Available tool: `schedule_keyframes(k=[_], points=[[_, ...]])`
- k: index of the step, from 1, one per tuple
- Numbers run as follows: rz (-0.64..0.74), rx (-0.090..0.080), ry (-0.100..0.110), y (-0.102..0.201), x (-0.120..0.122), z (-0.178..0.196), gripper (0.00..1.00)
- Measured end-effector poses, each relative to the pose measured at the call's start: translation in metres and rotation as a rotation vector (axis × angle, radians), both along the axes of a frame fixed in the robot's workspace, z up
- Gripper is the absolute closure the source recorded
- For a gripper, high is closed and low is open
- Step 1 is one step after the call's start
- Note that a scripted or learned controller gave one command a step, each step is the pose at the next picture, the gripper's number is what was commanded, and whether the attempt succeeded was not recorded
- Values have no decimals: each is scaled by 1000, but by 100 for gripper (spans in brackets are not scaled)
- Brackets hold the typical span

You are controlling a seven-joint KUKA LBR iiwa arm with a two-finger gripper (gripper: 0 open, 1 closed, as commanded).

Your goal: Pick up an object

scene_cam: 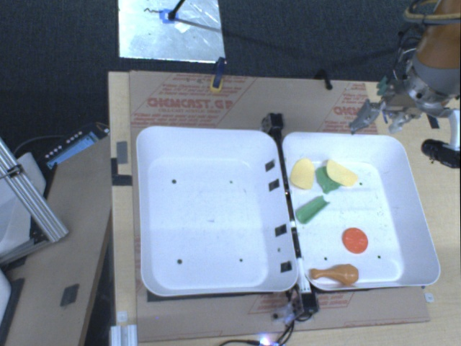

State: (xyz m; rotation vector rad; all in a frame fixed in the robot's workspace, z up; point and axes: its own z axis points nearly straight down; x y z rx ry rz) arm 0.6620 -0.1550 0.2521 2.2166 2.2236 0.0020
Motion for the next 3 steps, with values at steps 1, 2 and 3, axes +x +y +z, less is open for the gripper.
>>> schedule_keyframes(k=[1,2,3], points=[[-5,0,10,-54,4,-149,0],[-4,3,9,-40,-75,-163,0],[6,0,-6,-2,-4,-167,0]])
